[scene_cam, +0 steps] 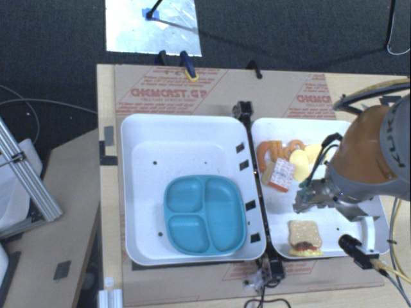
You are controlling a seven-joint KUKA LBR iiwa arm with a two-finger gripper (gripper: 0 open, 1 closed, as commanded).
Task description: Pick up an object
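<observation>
- The grey arm [369,149] with its orange band reaches in from the right and hangs over the right bin [321,239].
- The end effector [307,199] sits low over the middle of that bin, dark and partly hidden under the wrist; whether it is open or closed cannot be told from this angle, and nothing can be seen held in it.
- A sandwich [304,237] lies flat on the bin floor near the front rim, just below the end effector and apart from it.
- A small white packet with red print [281,174] lies to the upper left of the end effector, close to the divider between the bins.
- Behind the packet sits an orange pretzel-shaped toy [275,151], touching or overlapping the packet's top edge.
- A pale yellow object [307,160] rests just right of the packet, partly covered by the arm.
- The left bin [148,140] holds a blue divided plate [205,213] with three compartments, lying flat toward the front right.
- Both bins stand side by side on a cardboard sheet [212,88] printed with red lettering, which covers the table [77,172].
</observation>
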